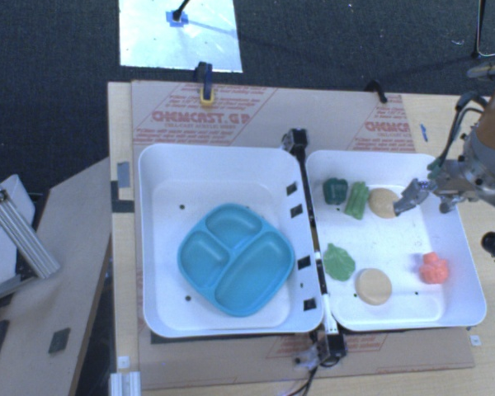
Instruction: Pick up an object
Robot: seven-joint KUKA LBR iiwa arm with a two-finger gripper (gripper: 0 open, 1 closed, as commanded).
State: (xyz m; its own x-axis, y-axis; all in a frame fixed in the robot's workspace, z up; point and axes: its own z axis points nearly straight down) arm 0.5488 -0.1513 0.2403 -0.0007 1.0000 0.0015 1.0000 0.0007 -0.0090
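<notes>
My gripper [427,201] hangs over the upper right part of the right bin [458,246], fingers spread open with nothing between them. Its left fingertip [407,200] is just right of a tan round piece [384,202]. A light green pickle-shaped piece [356,200] and a dark green pepper [336,190] lie left of that. Lower in the bin sit a green leafy piece [339,262], a tan disc [373,286] and a pink-red piece [434,268].
The left bin [161,221] holds a blue divided plate [235,258]. A black divider with clips [307,229] runs between the bins. A yellow clamp [206,89] stands at the bench's back edge. A metal rail [16,229] lies at far left.
</notes>
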